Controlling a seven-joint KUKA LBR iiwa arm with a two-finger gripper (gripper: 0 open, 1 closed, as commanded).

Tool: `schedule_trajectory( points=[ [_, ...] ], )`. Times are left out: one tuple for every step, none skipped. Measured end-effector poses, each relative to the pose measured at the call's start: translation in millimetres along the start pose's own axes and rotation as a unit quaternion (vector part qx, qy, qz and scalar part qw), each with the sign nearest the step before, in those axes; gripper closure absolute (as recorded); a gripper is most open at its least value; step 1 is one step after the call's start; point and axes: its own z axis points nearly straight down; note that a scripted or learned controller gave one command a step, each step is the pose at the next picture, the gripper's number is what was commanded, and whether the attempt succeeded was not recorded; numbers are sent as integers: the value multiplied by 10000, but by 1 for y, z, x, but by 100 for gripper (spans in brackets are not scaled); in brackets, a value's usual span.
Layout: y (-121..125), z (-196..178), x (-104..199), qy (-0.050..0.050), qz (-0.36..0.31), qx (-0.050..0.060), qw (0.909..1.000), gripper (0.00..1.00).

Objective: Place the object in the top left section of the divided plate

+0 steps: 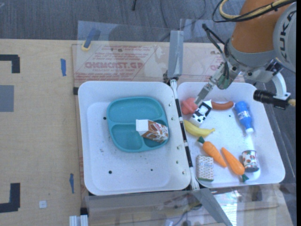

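Camera view: two white bins sit side by side on a wooden bench, seen from above at a slant.
Left bin: carries a teal divided plate near its middle.
Plate contents: a small brown-and-white carton lies tilted at the plate's right edge, across the lower right section, not the top left one.
Arm: grey with an orange band, reaching in over the right bin's top edge.
Gripper: slanted down toward the right bin's top left corner; whether its fingers are spread or pressed together cannot be told.
Below the gripper: a black-and-white cow-patterned object just beside a pink object.
Right bin: also carries a sausage, blue bottle, banana, two carrots, a green-edged packet and a small can.
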Motion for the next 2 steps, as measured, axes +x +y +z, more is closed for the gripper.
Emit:
schedule_trajectory(
  points=[
    [-51, 54, -4, 17, -452, 8, 9990, 0],
    [-52, 54, -4, 15, -449, 6, 9990, 0]
  ],
)
